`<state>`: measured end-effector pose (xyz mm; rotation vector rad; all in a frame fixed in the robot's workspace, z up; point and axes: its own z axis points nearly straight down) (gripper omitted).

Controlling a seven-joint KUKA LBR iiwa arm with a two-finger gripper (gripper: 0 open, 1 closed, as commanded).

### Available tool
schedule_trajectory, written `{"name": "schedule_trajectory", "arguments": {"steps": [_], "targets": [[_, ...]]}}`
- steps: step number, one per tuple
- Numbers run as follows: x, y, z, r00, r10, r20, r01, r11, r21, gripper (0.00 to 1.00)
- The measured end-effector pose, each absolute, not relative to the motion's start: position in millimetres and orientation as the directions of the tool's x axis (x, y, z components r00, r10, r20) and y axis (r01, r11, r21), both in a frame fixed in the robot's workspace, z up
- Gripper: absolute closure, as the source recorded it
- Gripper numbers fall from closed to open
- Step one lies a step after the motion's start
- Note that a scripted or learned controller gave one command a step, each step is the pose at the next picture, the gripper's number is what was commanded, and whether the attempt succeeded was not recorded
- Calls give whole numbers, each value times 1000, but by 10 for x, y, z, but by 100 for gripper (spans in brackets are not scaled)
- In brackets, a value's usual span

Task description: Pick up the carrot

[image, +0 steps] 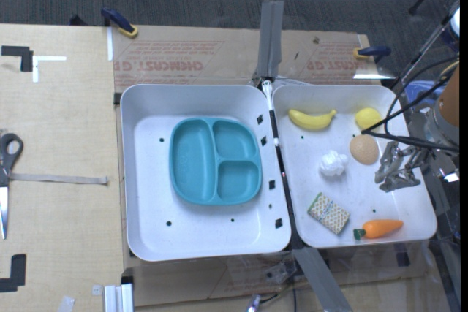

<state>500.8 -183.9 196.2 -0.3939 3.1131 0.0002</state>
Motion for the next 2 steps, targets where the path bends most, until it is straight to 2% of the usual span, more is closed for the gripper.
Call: {"name": "schedule_trajectory", "arguments": {"steps": [1,2], "targets": [[5229,-1803,1444,-938,-347,-3,-347,938,-1,100],[5025,-2216,1309,-946,-323,-4,-323,946,-1,100]]}}
